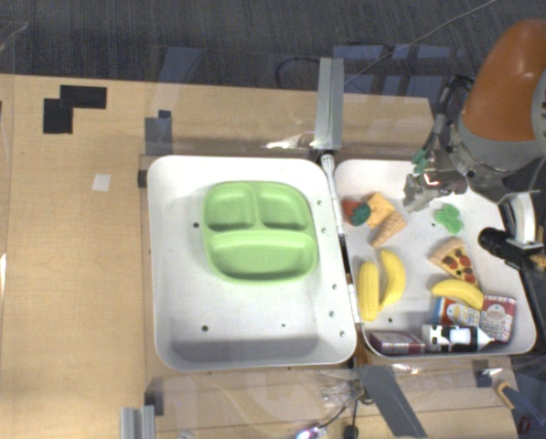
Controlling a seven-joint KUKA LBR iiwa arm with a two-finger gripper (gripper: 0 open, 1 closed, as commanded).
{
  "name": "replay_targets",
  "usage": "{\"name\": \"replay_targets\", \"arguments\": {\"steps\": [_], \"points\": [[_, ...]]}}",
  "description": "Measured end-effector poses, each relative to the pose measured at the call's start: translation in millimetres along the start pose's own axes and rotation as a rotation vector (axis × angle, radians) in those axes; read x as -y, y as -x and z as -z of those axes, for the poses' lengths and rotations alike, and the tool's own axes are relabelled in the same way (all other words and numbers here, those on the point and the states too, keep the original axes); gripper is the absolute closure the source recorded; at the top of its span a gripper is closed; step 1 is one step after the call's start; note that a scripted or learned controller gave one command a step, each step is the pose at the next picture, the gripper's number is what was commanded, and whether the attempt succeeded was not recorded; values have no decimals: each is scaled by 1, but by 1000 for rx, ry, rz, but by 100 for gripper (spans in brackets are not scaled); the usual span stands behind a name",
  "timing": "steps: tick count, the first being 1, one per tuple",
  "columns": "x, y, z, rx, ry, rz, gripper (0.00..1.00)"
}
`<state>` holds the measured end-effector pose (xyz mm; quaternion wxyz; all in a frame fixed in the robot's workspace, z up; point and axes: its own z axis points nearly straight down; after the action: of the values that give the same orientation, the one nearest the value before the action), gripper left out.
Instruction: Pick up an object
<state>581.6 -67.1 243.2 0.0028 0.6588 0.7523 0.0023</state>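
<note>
Poised over the back of the right bin (pixel 527 341), the tool (pixel 425 187) is seen at the end of the arm (pixel 515 85), which reaches in from the right. Whether its jaws are apart or together cannot be told from this slanted view, and nothing is seen clamped in it. No single object has been fixed by the task, so the nearest pieces are taken as the likely targets. Just below and to the left of the tool lies a cone (pixel 389 228), with an orange wedge (pixel 380 207) and a red piece (pixel 358 213) touching or nearly touching beside it. Just to the right of the tool, a small green piece (pixel 449 218) is found lying alone, and it is judged the easier pick because it stands apart from its neighbours. Farther toward the front, a pizza slice (pixel 455 260), a corn cob (pixel 369 290) and a banana (pixel 393 277) are laid, the last two side by side with their long axes running front to back. A second banana (pixel 457 292), a can (pixel 476 316) and a dark bottle (pixel 455 338) are gathered at the front edge. The left bin (pixel 176 273) holds a green tray (pixel 257 230), well apart from the tool. Both bins are carried by the counter (pixel 62 273). A short descent, slightly right or left, is what the coming move is judged to need.
</note>
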Motion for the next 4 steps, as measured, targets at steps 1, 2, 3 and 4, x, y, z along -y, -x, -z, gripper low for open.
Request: {"name": "replay_targets", "arguments": {"steps": [1,2,3,4], "points": [[0,0,0,0,-1,1,0],[25,18,-91,-1,-3,166,0],[37,35,-152,2,9,335,0],[34,33,-140,-1,14,334,100]]}}
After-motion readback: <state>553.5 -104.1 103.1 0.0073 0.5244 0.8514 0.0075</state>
